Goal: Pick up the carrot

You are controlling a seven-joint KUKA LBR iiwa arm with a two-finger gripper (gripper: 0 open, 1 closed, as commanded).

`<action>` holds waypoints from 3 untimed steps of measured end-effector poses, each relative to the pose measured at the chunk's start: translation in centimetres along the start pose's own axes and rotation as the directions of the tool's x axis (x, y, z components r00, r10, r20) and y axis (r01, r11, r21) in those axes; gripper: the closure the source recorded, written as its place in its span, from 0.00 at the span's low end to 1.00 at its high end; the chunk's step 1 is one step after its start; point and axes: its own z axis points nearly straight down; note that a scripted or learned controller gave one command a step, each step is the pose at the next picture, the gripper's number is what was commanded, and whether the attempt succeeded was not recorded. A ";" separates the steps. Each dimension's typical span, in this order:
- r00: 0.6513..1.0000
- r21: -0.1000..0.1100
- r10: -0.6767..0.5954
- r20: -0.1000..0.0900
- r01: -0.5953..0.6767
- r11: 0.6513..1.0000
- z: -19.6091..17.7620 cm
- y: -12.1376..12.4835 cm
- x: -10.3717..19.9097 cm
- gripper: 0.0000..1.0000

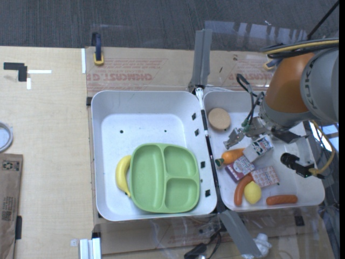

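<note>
Arm: you see it enter from the right edge of the frame, its orange band above the wrist, bent down over the upper part of the right bin.
Gripper: it sits low in the right bin, left of centre, its metal fingers pointing toward the lower left; you cannot tell from this view whether the claw is released or clenched, and nothing shows between the fingers.
Carrot: you find it in the right bin, just below the gripper, orange with a green end at its left, lying roughly crosswise near the bin's left wall.
Right bin: it also holds a round tan disc at upper left, two small printed packets at centre, a yellow lemon beside a red-orange pepper at lower centre, and a sausage along the bottom wall.
Left bin: it holds a green divided plate at lower centre, with a banana tucked against the plate's left rim.
Bench: the bare wood to the left of the bins.
</note>
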 end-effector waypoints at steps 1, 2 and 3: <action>0.974 0.000 -0.225 -0.001 0.225 0.974 0.9 -3.7 1.0 0.00; 0.976 -0.001 -0.220 0.000 0.220 0.976 0.0 -3.7 0.9 1.00; 0.990 0.001 0.143 0.001 -0.143 0.990 -9.0 -1.8 3.1 1.00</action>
